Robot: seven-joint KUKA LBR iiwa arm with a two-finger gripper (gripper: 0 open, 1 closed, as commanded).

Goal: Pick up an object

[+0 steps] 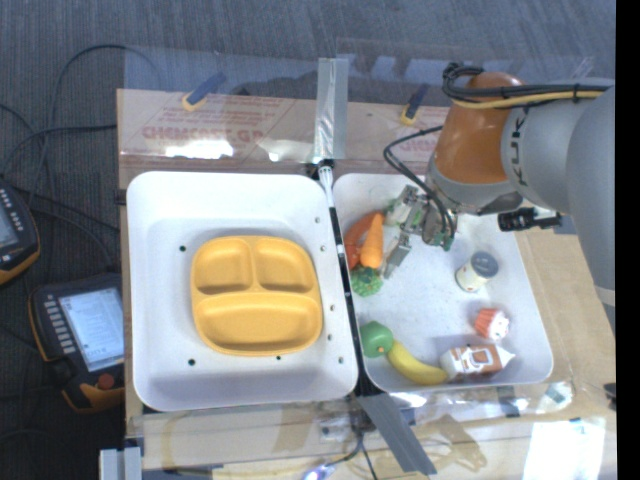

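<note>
Two white bins sit side by side; the right bin (530, 298) keeps open floor at its centre, with items crowded along its left wall and lower edge. The tool (408, 230) hovers with fingers apart just right of the carrot (371, 240). The carrot lies against the left wall, long axis near vertical in the frame, leafy end downward.

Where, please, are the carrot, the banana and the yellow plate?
carrot (372, 238): camera view, middle of its orange body, in the right bin.
banana (415, 367): camera view, middle of its curved yellow body, in the right bin.
yellow plate (257, 340): camera view, its near rim, in the left bin.
</note>
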